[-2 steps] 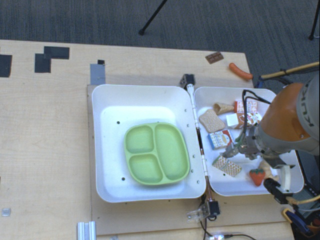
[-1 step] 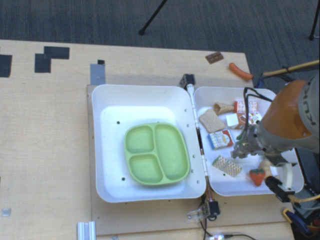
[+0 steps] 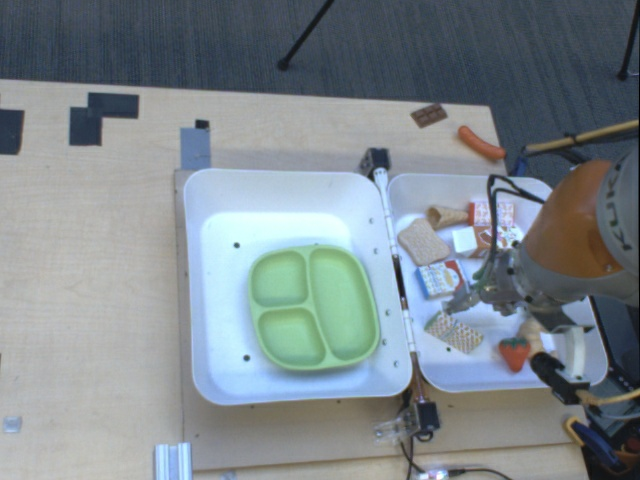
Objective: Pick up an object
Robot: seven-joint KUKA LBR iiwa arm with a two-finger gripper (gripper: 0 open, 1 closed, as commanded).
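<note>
The right bin (image 3: 440,368) holds several toy food items. Among them are a tan toast slice (image 3: 423,240), a brown bread piece (image 3: 447,216), a red and white box (image 3: 492,220), a blue and white box (image 3: 437,280), a checkered waffle piece (image 3: 455,333) and a red strawberry (image 3: 515,353). My gripper (image 3: 462,301) hangs low over the middle of this bin, between the blue box and the waffle piece. Nothing is visibly held in it. The arm's orange band covers the bin's right side.
The left bin (image 3: 215,268) holds a green divided plate (image 3: 313,308). A ridge (image 3: 395,268) separates the two bins. Outside, beyond the right bin, lie an orange sausage-like toy (image 3: 480,143) and a small brown piece (image 3: 428,115).
</note>
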